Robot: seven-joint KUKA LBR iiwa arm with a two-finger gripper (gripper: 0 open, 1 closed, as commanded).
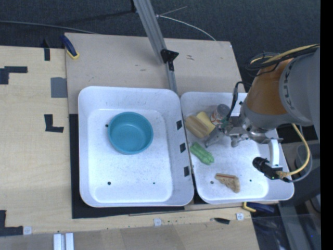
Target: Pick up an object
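Here you see the gripper (216,135) low in the right bin (260,194), near its left wall, but whether its claw is open or closed you cannot tell. Its tip sits just beside the tan block (199,125) and above the green object (202,153), while the brown wedge (228,182) lies apart toward the bin's near edge. A blue bowl (130,133) rests left of centre in the left bin (93,191).

Glossy blue plastic bowl (130,133), speckled matt white plastic bins (93,103), pale wooden bench (31,155), metal pole (151,25)
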